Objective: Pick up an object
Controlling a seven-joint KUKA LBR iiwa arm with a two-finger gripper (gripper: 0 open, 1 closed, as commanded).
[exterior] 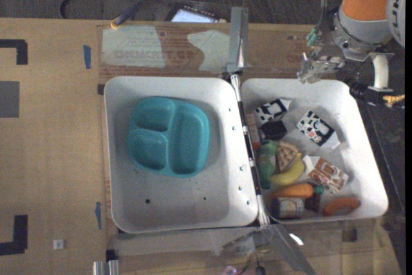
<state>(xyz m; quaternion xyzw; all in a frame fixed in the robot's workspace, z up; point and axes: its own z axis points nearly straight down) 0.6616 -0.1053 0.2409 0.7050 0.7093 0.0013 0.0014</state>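
A dark carpeted floor with loose cables runs behind a cardboard-covered bench, where two shallow white bins sit side by side.

Far to the gripper's left and below it, the left bin holds a teal divided plate, lying flat toward the bin's far side, well apart from the arm and probably not the likely target.

Below the gripper and slightly left, the right bin holds a cluster of small things. Nearest are two black-and-white patterned boxes. Further below lie a banana, a carrot, a small jar, a printed packet and an orange oval piece, crowded together along the bin's near side, so clean grasps there look harder.

The gripper hangs over the far rim of the right bin, above the objects and touching none. Its fingers carry nothing, though how wide they stand is too blurred to judge. Nothing is picked up yet; a descent toward the nearer patterned box seems easiest.
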